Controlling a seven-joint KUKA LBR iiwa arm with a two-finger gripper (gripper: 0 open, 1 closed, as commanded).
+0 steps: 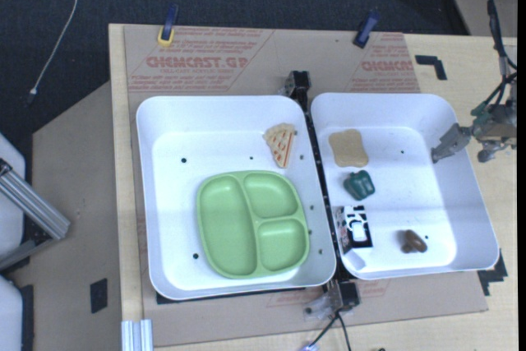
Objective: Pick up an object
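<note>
Two white bins are set on a cardboard-covered bench. The gripper [450, 145] is seen at three o'clock, jaws spread, empty. No object is lifted; the green pepper [359, 184] lies just right of centre.

One fixed camera looks down on my bench [246, 62] at a slant from above, set far enough back to take in both white bins [164, 177] side by side, surrounding floor, and my gripper [460, 140] entering from the right.
</note>
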